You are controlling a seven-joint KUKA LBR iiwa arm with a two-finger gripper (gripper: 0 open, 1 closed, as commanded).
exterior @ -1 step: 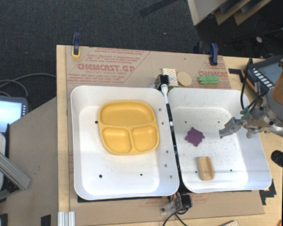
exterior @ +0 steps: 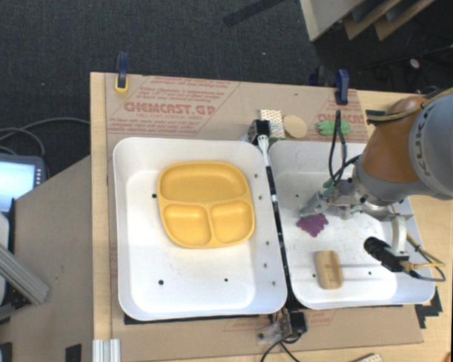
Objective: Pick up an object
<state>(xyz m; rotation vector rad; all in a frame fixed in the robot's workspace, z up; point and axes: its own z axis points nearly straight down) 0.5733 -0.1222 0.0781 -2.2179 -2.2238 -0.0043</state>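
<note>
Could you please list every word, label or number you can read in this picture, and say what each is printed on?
"CHEMCAST. G.P": large red print on the brown sheet behind the left bin, and a second time upside down further back.
The smaller red lines around it are too blurred to read.
The patterned tag is too small to read.
</note>
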